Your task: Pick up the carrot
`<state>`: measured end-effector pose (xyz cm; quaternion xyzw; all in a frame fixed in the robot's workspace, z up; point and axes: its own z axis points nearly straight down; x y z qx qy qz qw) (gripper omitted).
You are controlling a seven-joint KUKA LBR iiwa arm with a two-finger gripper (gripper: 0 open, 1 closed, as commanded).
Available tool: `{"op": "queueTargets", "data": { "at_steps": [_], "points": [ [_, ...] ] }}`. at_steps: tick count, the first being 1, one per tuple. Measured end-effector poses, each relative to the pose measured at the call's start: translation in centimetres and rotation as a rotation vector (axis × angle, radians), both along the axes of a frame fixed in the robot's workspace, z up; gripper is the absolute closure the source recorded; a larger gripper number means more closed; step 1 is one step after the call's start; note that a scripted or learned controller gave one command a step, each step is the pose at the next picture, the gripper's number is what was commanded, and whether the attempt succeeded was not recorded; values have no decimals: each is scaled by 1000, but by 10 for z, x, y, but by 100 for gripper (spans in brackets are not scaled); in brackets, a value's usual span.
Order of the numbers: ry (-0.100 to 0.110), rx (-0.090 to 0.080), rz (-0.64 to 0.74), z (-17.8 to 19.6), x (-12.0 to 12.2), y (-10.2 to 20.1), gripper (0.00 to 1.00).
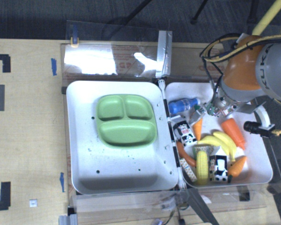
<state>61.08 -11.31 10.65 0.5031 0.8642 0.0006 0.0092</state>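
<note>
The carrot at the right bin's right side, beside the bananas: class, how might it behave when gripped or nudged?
The carrot looks smooth and tapered, so it may slip toward its thin end. Its rounded body could roll against the bananas. It looks like stiff toy plastic, probably light.

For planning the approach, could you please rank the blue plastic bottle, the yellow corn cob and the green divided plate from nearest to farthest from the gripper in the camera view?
From the gripper:
1. Blue plastic bottle, just to its left in the right bin.
2. Yellow corn cob, below it, near the right bin's front.
3. Green divided plate, far left, in the left bin.
</note>
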Motion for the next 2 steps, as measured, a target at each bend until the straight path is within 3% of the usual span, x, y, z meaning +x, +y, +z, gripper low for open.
{"op": "queueTargets", "data": {
  "at_steps": [1, 2],
  "points": [
    [3, 4, -1, 7, -1, 2, 100],
    [13, 7, 41, 116, 9, -25, 100]
  ]
}}
